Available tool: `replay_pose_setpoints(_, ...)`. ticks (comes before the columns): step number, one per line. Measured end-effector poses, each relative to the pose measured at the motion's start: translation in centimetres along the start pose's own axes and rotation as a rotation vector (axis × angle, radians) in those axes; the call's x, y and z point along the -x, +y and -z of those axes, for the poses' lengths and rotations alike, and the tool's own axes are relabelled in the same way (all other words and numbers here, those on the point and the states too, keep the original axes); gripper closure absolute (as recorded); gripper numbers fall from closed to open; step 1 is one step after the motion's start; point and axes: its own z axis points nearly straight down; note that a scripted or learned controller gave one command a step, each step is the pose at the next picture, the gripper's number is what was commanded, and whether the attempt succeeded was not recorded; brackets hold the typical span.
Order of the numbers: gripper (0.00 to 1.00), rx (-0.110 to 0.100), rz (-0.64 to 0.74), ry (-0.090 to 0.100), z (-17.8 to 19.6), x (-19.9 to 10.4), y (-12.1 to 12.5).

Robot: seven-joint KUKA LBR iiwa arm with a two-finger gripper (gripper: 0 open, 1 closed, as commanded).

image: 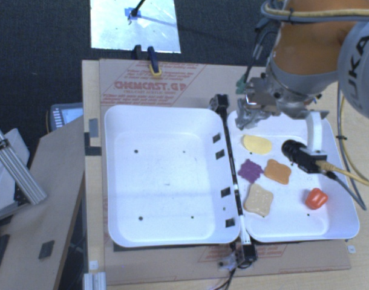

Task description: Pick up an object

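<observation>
Two white bins side by side on the counter [154, 77]: left bin [166, 132], right bin [339, 225]. The hand [248, 118] hangs over the right bin's far left corner; whether it is apart or together cannot be told. The right bin holds five toy foods, one each: purple piece [251, 170], tan bread slice [259, 200], yellow oval [257, 144] near the hand, orange piece [277, 171], red pepper [316, 198].

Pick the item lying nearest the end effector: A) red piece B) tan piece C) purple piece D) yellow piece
D: the yellow piece lies right beside the end effector at the far end of the right bin; the other pieces sit farther off.
</observation>
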Motion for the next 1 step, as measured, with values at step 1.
replay_pose_setpoints(1,1.00,-0.002,-0.001,0.001,8.47,-3.46,-5.65)
